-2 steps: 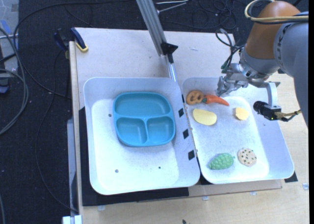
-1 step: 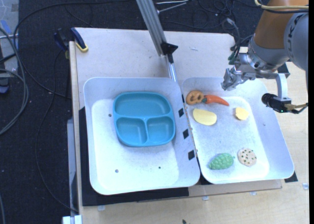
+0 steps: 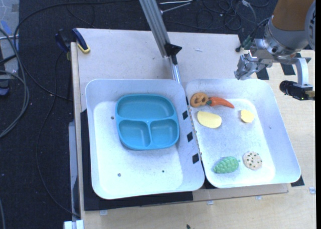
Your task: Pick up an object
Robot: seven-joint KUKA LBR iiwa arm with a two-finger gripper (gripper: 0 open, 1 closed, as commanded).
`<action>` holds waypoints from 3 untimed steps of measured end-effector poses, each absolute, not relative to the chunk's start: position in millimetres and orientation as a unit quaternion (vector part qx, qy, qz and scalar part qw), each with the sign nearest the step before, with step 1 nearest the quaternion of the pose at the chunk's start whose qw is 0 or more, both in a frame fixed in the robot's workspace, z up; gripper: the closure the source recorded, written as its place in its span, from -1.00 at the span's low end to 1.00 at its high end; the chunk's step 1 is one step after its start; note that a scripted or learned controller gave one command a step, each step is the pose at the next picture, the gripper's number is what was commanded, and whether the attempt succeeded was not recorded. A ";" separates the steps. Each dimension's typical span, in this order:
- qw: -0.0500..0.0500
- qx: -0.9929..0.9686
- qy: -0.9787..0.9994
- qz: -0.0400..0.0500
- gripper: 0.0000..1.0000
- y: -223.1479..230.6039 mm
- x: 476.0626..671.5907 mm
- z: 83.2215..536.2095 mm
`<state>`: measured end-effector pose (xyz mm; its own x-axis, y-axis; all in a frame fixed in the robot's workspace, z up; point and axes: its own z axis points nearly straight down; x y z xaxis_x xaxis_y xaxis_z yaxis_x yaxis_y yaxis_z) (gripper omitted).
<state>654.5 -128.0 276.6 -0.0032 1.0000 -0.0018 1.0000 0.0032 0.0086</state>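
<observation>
Right bin [image 3: 281, 138]: carrot [image 3: 221, 102] lies below-left of jaws [image 3: 244, 70]

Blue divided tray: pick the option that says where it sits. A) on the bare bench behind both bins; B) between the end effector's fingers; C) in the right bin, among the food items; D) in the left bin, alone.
D: the blue divided tray lies flat in the left bin, while the cookie, carrot and other food pieces lie in the right bin.
</observation>
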 end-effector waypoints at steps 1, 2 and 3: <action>-0.001 0.705 0.709 0.000 1.00 -79.7 638.6 258.5; -0.002 0.704 0.710 0.000 1.00 -19.8 621.1 246.4; -0.002 0.705 0.710 -0.001 1.00 31.8 597.5 233.1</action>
<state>597.5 31.8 233.1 -0.0073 1.0000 0.0015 1.0000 0.0073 -0.0038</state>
